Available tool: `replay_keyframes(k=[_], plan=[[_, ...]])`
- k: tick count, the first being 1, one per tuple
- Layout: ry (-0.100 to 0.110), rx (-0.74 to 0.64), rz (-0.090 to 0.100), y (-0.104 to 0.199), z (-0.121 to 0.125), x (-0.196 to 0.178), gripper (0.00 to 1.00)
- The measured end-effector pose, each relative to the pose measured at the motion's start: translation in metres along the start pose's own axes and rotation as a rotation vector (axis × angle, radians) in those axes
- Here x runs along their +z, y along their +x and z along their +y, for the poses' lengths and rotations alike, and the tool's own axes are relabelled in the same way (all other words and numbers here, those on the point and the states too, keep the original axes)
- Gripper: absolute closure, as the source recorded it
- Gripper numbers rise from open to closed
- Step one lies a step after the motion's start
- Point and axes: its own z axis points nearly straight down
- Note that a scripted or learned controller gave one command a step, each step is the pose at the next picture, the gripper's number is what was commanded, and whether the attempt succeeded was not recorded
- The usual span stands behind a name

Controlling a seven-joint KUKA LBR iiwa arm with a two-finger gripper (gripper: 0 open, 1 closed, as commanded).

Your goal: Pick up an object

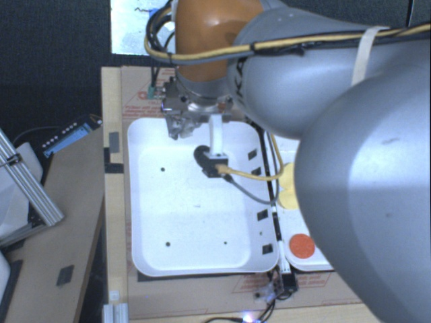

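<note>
Looking down from the fixed camera, the grey arm (pixel 337 113) is reaching in from the right and sweeping across the top of the picture, its orange band (pixel 212 25) bulging above the wrist. The wrist is hanging over the far end of the left bin (pixel 155 254), with a white upright piece (pixel 217 134) and a dark block (pixel 210 163) showing beneath it. A yellow cable (pixel 252 175) is trailing away from that block towards the right. The jaws are tucked in under the wrist hardware, and I cannot tell how they are standing; nothing is showing up between them.

The things to pick are sitting over in the right bin (pixel 313 266). An orange round piece (pixel 302 245) is lying near that bin's near edge, and a yellow object (pixel 288 187) is peeking out farther back, half covered by the arm. Both are lying well apart from the wrist.

The two bins are resting side by side on the tan counter (pixel 74 234). Off to the left, a blue and black strip (pixel 67 136) is lying at a slant, and a silver metal rail (pixel 30 194) is lying near it.
</note>
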Motion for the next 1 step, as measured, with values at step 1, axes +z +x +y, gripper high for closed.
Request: replay_keyframes(k=[1], plan=[[-0.019, 0.005, 0.002, -0.0024, 0.0362, -0.0374, 1.00]])
